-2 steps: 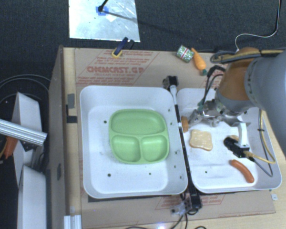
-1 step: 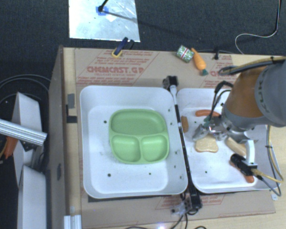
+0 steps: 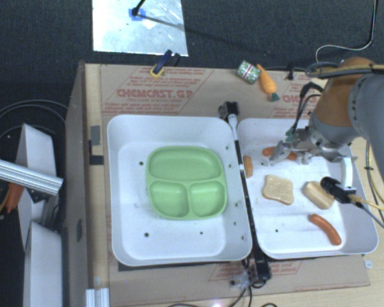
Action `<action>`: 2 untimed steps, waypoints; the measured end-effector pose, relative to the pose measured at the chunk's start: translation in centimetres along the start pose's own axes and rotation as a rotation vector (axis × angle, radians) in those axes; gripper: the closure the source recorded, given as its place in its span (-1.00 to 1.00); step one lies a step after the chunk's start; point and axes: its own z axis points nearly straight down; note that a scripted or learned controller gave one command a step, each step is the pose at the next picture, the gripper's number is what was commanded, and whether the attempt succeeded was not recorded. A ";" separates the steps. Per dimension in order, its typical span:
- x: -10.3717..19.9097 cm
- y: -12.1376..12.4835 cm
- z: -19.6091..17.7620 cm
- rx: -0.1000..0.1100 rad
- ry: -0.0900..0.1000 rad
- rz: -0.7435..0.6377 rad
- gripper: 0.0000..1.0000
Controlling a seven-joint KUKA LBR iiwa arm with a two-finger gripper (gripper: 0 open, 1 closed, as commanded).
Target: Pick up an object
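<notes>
So nothing's picked up yet. The tool (image 3: pixel 283 153) sits low in the right bin (image 3: pixel 365 235), fingers spread wide, holding nothing, right beside a small orange piece (image 3: pixel 269 151). Toast (image 3: pixel 278 189), bread roll (image 3: pixel 319 195) and sausage (image 3: pixel 325 228) lie untouched nearby.

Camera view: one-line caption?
Two-finger gripper over right white bin holding toast slice and sausage; green divided plate left.
</notes>
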 end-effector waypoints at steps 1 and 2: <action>1.8 4.6 0.4 0.000 0.001 -0.001 -1.00; 1.7 4.7 -0.7 -0.004 -0.001 -0.005 1.00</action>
